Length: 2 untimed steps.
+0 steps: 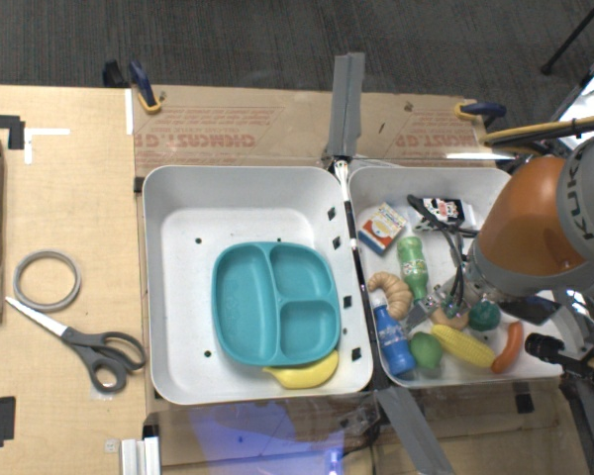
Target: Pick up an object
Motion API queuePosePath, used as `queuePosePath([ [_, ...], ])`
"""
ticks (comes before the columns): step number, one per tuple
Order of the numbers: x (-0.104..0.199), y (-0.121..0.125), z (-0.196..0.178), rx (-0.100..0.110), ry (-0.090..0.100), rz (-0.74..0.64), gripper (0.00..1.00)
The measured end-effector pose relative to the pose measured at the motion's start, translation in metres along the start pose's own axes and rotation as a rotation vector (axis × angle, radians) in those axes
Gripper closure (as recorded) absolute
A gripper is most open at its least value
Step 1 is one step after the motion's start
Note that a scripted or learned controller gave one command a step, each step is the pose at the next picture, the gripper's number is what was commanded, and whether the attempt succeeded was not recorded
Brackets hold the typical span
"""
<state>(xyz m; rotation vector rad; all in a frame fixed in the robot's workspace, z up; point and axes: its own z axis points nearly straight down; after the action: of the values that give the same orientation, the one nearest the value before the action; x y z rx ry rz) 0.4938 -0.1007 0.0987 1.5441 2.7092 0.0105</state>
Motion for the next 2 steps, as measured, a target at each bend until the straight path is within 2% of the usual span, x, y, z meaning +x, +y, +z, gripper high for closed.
queuePosePath([
  [1, -0.0219, 0.0281, 0.0019, 0.009, 0.006, 0.193, 0.0],
  [2, -0.0239, 0.0284, -0.0077, 0.008, 0.001, 0.191, 1.0],
])
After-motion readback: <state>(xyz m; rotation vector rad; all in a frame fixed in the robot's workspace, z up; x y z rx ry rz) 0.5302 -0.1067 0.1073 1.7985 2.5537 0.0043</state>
